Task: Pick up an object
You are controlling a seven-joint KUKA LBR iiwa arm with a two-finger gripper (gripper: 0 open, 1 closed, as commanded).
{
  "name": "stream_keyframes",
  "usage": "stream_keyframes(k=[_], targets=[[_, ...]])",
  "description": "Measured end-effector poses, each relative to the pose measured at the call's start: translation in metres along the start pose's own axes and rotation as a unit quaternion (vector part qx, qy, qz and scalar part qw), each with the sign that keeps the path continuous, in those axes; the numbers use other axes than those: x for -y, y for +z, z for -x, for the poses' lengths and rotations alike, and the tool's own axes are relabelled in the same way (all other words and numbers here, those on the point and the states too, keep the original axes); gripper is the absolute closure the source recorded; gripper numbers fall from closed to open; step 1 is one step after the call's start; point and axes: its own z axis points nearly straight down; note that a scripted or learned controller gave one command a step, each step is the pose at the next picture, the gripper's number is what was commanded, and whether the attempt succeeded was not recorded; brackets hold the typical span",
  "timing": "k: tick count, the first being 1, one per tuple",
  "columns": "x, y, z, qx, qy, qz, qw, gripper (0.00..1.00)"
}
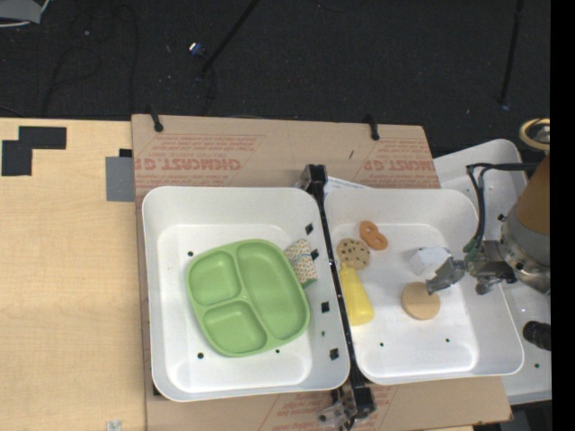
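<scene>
The claw [452, 275] hangs low over the right bin [449, 362], its dark fingers slightly spread and pinching nothing, one tip just above a tan disc [420, 302] and beside a small white block [429, 259]. Further left in that bin lie a yellow bottle [356, 298], a speckled cookie [353, 253] and an orange ring [374, 235]. The left bin [171, 232] holds a green divided plate [247, 296] with a patterned scrap [303, 260] at its edge. Both bins sit on cardboard [269, 155] over a pale wooden worktop [63, 285]; dark carpet [314, 43] with cables lies beyond.

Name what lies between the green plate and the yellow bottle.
In the camera view: a patterned cloth at the green plate edge, then the bin divider, before the yellow bottle.
</scene>
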Motion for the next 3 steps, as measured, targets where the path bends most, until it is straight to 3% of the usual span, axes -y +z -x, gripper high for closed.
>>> stream_keyframes(k=[1, 3], targets=[[-0.003, -0.007, 0.0, 0.001, -0.002, 0.006, 1.0, 0.0], [-0.008, 0.094, 0.004, 0.0, -0.002, 0.004, 1.0, 0.0]])
